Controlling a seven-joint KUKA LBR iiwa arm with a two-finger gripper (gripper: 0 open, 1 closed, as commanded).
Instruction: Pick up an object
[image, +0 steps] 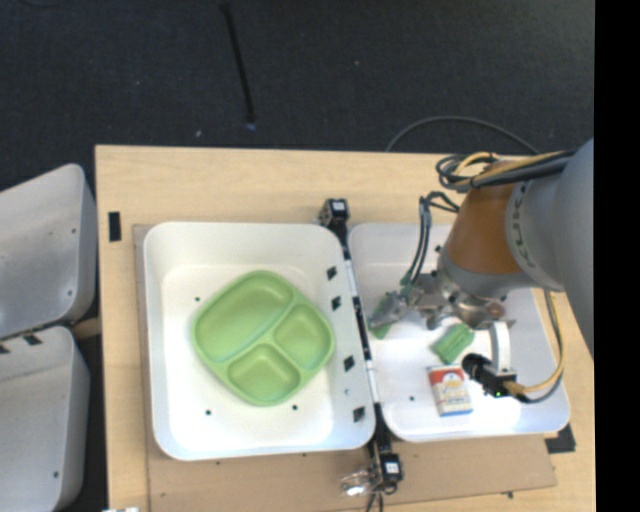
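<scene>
Arm: the grey KUKA arm (520, 235) with its orange band is reaching in from the right and hanging over the right bin (400, 415).
Gripper: the gripper (440, 305) is sitting low over the middle of the right bin; its mechanism is blocking the view, so I cannot tell how it is set, and nothing is showing as held.
Nearest object: a small green block (452, 343) is lying just beside the gripper, toward the bin's near edge, its long axis running slantwise.
Second object: a small red-and-white box (452, 389) is lying further toward the near edge, long axis pointing roughly at that edge.
Third object: a small grey-green piece (381, 320) is lying by the bin's left wall.
Left bin: a green divided plate (263, 337) is resting in the middle of the left bin (180, 420).
Key relation: the green block is looking like the closest target, needing a short shift toward the near edge.
</scene>
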